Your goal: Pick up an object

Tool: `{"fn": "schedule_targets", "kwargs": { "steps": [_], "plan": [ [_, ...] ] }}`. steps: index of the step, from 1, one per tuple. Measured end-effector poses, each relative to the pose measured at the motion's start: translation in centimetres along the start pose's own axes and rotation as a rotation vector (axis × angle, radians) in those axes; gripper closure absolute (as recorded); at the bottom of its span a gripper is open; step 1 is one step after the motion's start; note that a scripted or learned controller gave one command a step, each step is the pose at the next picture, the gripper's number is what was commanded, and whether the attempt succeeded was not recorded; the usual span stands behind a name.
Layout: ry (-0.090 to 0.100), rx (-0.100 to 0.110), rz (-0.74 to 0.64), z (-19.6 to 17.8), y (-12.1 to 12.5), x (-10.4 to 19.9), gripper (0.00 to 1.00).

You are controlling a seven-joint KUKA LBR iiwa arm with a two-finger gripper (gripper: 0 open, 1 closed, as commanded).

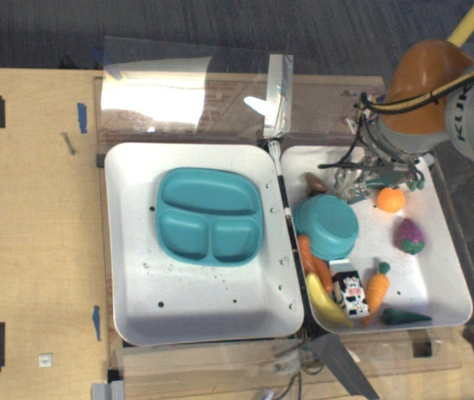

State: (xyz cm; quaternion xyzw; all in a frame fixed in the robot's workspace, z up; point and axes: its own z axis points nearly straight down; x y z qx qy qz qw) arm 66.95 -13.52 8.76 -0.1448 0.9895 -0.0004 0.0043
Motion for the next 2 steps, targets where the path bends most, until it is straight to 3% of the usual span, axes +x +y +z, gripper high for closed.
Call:
{"fn": "schedule_targets", "kwargs": {
  "steps": [1, 2],
  "plan": [
    [-0.001, -0.001, -0.01, -0.1, 4.1, -0.9, 1.0],
    [-0.012, 0.003, 0.023, -13.5, 7.3, -2.5, 1.0]
  ]
}}
